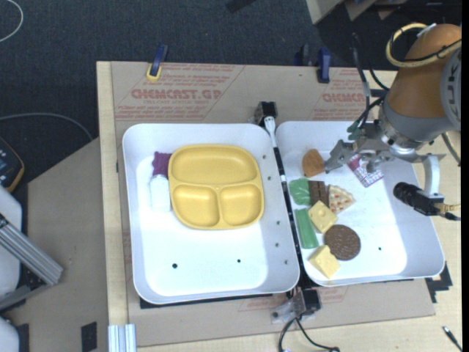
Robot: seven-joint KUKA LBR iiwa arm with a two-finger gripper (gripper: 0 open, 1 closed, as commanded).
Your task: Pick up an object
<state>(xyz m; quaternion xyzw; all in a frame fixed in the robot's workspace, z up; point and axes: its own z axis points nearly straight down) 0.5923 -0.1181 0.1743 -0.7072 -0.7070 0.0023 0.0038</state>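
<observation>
My gripper [357,155] hangs over the back of the right bin [410,255], under the grey wrist and orange band. A small purple and white packet [365,171] lies right below it, partly covered by it, and I cannot tell whether they touch. Left of it sits a brown bread-like piece [314,163]. In front of that lie a pizza slice [340,197], a dark chocolate bar [317,191], two green pieces [300,191] [307,227], a yellow cheese cube [322,215], a round brown cookie [342,242] and a yellow wedge [325,262].
The left bin [205,270] holds a yellow compartment plate [216,184], with a purple piece [160,163] and a white piece [159,193] at its left side. A black fitting [412,196] on the arm sticks out over the right bin's right part.
</observation>
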